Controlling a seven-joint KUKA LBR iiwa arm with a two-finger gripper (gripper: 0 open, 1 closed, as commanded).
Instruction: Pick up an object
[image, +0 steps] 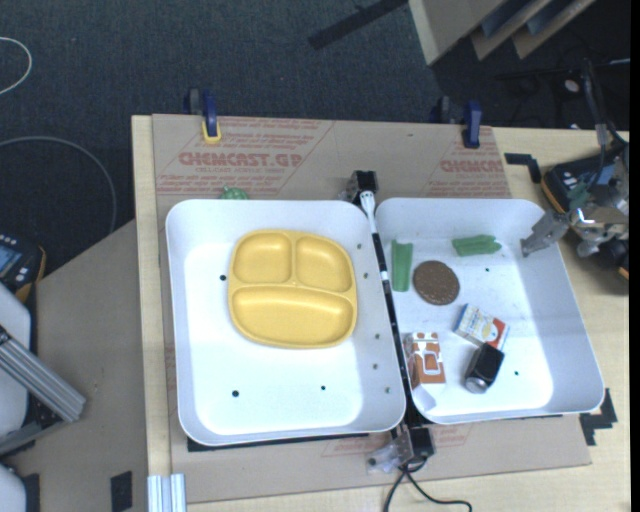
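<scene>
one fixed camera looks down slantwise on both bins (190, 300).

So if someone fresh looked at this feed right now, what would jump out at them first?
Most likely the yellow divided plate, alone in the left bin. Next, the clutter in the right bin: two green pieces near its far side, a brown disc in the middle, and a small box, a black cylinder and an orange-and-white packet nearer the front. The gripper hangs at that bin's far right corner.
</scene>
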